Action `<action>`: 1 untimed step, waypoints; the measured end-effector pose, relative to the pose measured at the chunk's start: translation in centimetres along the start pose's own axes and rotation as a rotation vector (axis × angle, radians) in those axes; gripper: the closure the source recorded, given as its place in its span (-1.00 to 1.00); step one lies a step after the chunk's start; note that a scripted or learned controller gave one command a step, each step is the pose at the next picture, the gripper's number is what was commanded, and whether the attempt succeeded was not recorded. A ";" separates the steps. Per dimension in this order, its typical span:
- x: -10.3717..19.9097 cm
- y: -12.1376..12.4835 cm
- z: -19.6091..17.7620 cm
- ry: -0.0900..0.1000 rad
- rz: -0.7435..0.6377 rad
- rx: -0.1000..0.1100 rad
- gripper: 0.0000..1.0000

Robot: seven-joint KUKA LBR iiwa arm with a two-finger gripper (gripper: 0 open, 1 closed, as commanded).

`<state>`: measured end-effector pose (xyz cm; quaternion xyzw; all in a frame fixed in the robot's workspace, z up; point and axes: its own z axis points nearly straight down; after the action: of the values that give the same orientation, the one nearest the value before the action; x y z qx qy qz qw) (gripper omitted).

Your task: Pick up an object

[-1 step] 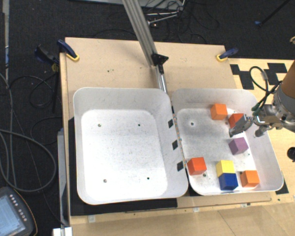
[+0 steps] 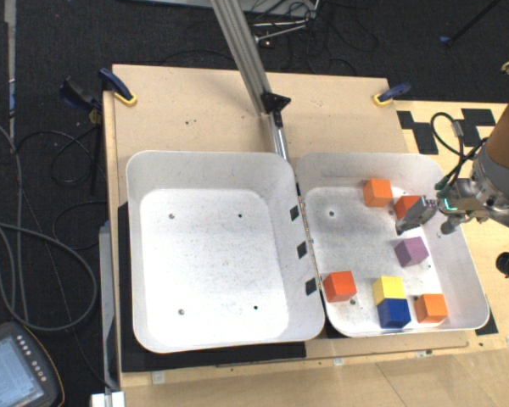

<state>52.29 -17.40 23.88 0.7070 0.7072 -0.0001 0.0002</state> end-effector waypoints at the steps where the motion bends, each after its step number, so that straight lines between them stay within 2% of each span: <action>1: 0.1 0.5 6.2 0.002 0.001 0.006 -1.00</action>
<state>52.77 -17.33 17.65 0.7072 0.7070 -0.0017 -0.0026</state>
